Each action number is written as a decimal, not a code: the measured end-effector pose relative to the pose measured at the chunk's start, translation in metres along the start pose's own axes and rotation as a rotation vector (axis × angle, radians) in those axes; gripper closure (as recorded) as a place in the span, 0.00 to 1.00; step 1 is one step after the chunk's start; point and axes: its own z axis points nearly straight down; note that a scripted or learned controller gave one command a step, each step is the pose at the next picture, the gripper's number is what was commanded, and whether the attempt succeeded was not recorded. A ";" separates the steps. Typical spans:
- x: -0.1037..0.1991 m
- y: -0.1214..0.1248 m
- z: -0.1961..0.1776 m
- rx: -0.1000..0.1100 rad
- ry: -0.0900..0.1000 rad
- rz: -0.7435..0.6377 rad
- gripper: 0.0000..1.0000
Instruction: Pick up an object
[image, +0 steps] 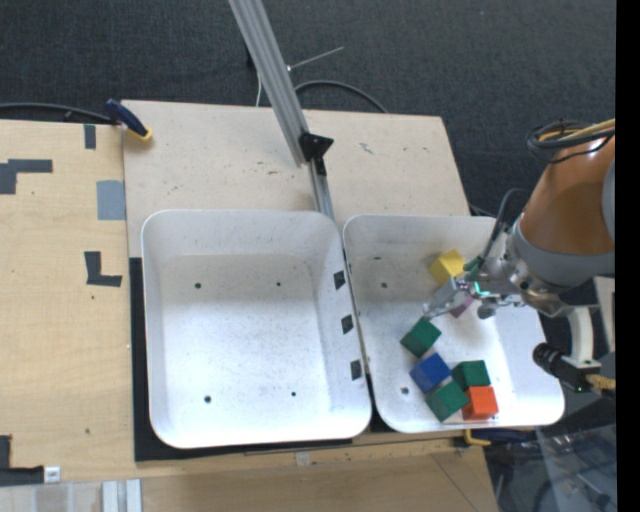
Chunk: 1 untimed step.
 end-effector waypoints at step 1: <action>0.000 0.001 -0.002 -0.003 -0.001 -0.001 0.00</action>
